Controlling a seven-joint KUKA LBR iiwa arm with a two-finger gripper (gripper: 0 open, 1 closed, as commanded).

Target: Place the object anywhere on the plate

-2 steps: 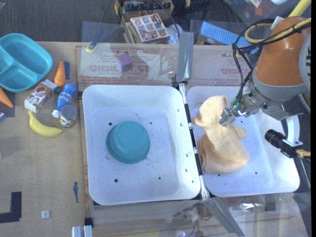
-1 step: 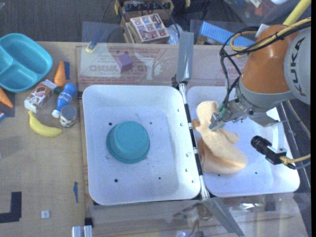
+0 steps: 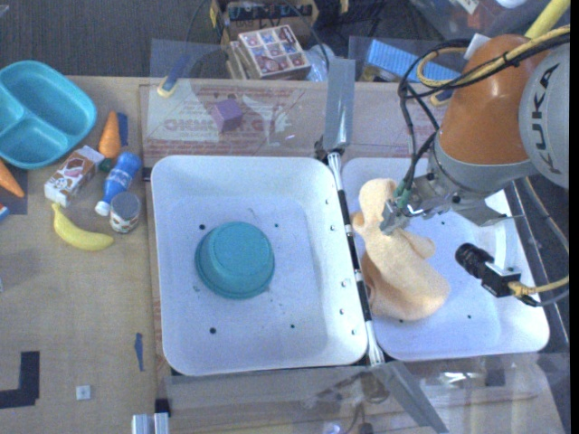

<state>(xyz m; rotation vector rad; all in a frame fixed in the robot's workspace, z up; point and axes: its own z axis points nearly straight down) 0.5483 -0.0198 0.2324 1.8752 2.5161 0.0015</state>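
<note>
A round teal plate (image 3: pixel 235 259) lies in the middle of the left bin (image 3: pixel 181 197). A pale yellow, soft, mitt-shaped object (image 3: pixel 405 274) lies along the left side of the right bin (image 3: pixel 516 333), close to the divider between the bins. My gripper (image 3: pixel 393 218) is low over the upper part of the yellow object, at or just above its surface. The arm's orange band (image 3: pixel 484 98) rises behind it toward the right. The part of the object beneath the gripper is hidden.
Outside the bins on the left lie a banana (image 3: pixel 80 232), a small bottle (image 3: pixel 118 181), a can (image 3: pixel 126 212), a carton (image 3: pixel 72 174), a carrot (image 3: pixel 109 135) and a blue divided dish (image 3: pixel 41 112). Boxes (image 3: pixel 269 51) stand behind the bench.
</note>
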